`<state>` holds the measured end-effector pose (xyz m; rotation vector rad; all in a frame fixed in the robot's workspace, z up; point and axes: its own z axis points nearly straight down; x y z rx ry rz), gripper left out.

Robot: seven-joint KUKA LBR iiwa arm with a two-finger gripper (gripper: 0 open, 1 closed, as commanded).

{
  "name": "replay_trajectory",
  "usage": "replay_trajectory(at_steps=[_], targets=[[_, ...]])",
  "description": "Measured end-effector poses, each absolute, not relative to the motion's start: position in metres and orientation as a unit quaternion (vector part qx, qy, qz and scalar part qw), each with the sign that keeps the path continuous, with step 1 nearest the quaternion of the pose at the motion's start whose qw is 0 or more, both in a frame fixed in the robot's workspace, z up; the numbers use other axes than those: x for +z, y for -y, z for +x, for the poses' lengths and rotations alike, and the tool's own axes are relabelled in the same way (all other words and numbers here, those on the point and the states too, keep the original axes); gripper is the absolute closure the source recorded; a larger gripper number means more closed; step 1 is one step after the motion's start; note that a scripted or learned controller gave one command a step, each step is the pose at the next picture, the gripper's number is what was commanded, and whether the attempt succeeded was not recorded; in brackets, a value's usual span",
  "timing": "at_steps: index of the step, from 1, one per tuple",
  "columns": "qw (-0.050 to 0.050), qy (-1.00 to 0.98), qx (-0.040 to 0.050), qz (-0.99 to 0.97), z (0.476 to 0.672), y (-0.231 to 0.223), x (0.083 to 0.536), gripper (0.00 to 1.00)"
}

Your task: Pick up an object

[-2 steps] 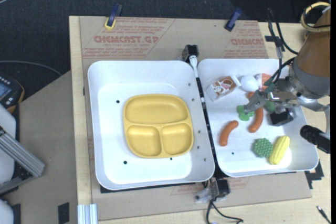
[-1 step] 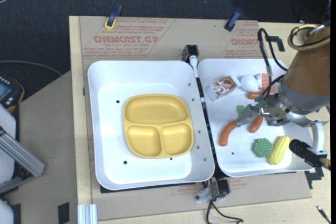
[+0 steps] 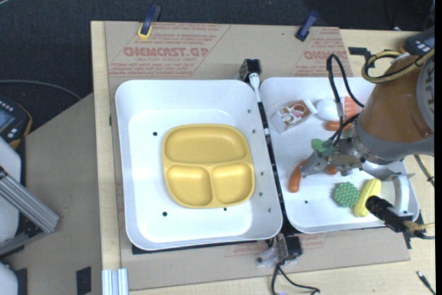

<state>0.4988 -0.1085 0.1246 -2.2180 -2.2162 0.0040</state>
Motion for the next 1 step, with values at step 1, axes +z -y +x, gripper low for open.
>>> replay_trajectory(at_steps=[1], targets=[[0.0,0.707,-0.0014,-0.707,0.5006,0.1076,0.0856,0.0]])
